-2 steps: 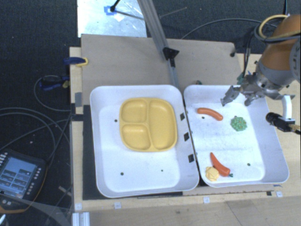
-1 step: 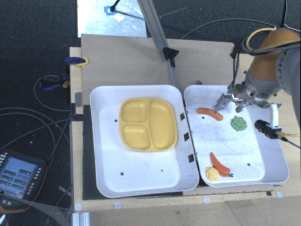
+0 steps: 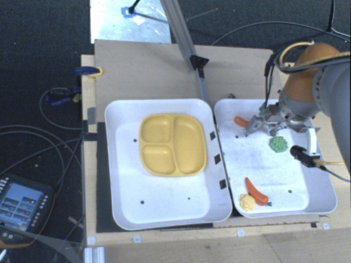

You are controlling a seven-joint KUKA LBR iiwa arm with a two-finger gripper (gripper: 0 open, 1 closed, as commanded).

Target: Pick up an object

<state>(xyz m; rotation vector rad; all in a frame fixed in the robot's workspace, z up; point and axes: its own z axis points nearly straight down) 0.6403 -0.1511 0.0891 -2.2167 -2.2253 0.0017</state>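
**Green ball beside end effector, right bin**

Green ball [image 3: 278,144]: knobbly, resting on floor of right bin [image 3: 321,201], just below and slightly right of end effector [image 3: 262,124]. Close to metal fingers, not between them; contact cannot be determined.

End effector: low over upper part of right bin, reaching in from right on grey arm [image 3: 329,89] with orange band [image 3: 307,70]. Finger spread: cannot tell from this angle. Nothing seen gripped.

Small orange piece [image 3: 241,121]: on bin floor just left of end effector, near bin's upper left corner.

Red-orange carrot-shaped item [image 3: 256,191] and yellow item [image 3: 247,202]: lying together at lower left of right bin, touching or nearly so, well apart from end effector and green ball.

Left bin [image 3: 120,201]: holds yellow divided tray [image 3: 173,144], three compartments, lying flat near centre.

Both bins side by side on worktop [image 3: 142,64].
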